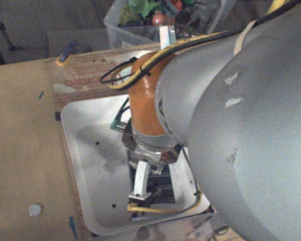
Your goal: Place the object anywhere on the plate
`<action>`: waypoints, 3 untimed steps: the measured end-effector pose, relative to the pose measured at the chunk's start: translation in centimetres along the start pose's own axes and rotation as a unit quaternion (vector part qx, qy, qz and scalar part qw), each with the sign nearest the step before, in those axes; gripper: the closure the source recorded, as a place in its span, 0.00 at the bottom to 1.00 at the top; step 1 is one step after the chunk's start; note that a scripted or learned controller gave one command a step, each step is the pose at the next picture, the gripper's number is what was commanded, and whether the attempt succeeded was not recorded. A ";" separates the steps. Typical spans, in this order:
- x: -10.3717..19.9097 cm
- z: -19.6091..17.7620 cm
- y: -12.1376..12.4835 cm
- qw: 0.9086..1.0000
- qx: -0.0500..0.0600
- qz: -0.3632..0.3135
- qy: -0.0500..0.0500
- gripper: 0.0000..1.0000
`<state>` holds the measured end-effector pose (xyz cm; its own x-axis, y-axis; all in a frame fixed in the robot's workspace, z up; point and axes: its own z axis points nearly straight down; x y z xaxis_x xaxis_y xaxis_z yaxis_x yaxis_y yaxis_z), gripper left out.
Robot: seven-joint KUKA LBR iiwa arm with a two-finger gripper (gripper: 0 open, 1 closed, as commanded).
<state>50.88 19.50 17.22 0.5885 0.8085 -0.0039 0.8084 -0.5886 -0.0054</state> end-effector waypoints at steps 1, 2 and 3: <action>-4.8 -7.2 -0.2 0.989 -0.003 -0.146 0.001 1.00; 0.8 -3.6 -1.4 0.999 -0.002 0.051 0.001 1.00; -4.7 2.5 -0.3 1.000 -0.001 0.020 0.001 1.00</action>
<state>47.85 15.87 14.77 0.6206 0.7841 -0.0029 0.7841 -0.6206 -0.0034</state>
